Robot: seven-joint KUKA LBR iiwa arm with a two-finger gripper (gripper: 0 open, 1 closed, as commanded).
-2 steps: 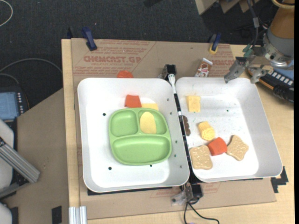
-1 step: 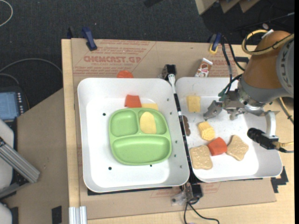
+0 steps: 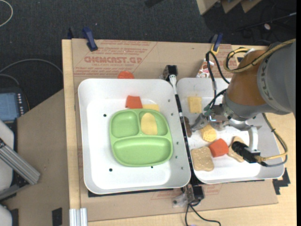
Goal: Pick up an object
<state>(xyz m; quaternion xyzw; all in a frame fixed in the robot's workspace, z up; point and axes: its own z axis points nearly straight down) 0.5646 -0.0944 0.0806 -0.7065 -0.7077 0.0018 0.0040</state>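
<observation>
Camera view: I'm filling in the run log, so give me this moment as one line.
arm: over right bin | near: yellow piece, red block | left bin: green tray | grasp: cannot tell

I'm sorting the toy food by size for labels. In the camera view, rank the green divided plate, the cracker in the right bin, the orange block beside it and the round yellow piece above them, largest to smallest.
1. Green divided plate
2. Cracker
3. Orange block
4. Round yellow piece; close to the block, so this order is unsure.

- We see a glossy green plastic tray (image 3: 139, 147).
- We see smooth white plastic bins (image 3: 94, 140).
- We see a matt brown cardboard sheet (image 3: 75, 69).
</observation>
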